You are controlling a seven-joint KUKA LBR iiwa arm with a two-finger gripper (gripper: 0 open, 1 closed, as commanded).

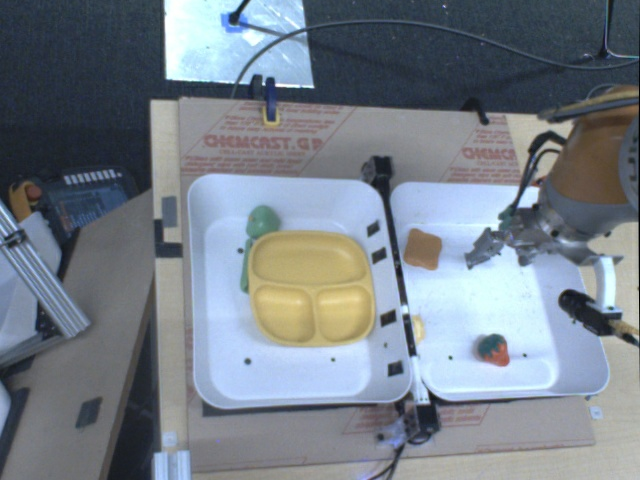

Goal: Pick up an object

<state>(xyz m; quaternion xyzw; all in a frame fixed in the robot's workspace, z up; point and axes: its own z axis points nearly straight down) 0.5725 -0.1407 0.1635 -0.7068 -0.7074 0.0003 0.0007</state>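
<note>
The arm reached in from the right and its gripper [497, 248] hung over the right bin [570, 373], low above the white floor, near the bin's upper middle. The fingers [480, 252] pointed toward the left and looked spread a little, with nothing between them; at this slant the gap was small, so that reading is a cautious one.

Three things lay within reach as candidates. A brown bread-like piece [423, 249] sat near the divider, just beside the gripper on its left, apart from the fingertips. A small red and green toy, something like a strawberry [492, 349], rested near the front of the same bin, well apart from the gripper. A small yellow bit [416, 329] lay against the divider, partly hidden.

The left bin [215, 363] carried a yellow divided plate [310, 286], with a green object [258, 230] tucked partly beneath its far-left rim.

Judging from the pose, the bread piece was the likely target: the gripper stood nearest it and faced that way. The grasp had not yet been made. The piece lay flat and close to the divider, so the fingers would probably need to come down over it squarely or risk nudging it against the wall.
</note>
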